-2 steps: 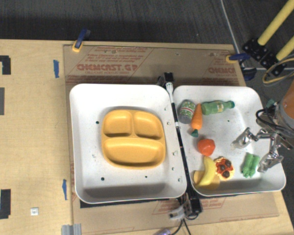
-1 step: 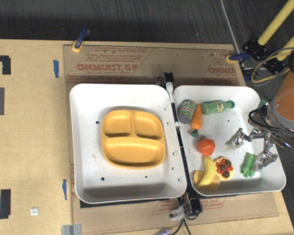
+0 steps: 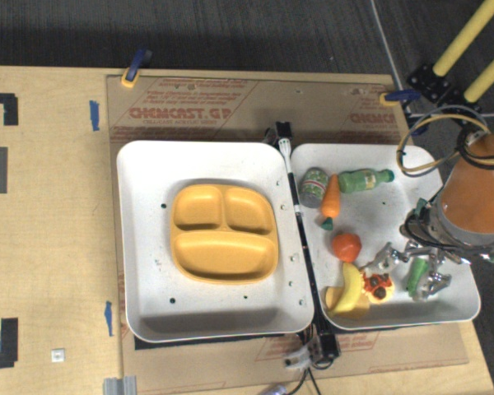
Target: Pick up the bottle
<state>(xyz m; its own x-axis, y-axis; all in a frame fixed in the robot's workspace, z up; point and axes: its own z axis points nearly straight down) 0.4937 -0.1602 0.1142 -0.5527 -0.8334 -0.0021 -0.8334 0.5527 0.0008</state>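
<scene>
Yellow tray (image 3: 225,230) in left bin (image 3: 140,220), bottle (image 3: 364,179), perhaps can (image 3: 314,185), right bin (image 3: 453,307)

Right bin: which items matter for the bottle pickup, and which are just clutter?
Job:
green plastic bottle with yellow label
tool

Lying about:
orange carrot
red tomato
yellow banana
green can
yellow divided plate, left bin
</scene>
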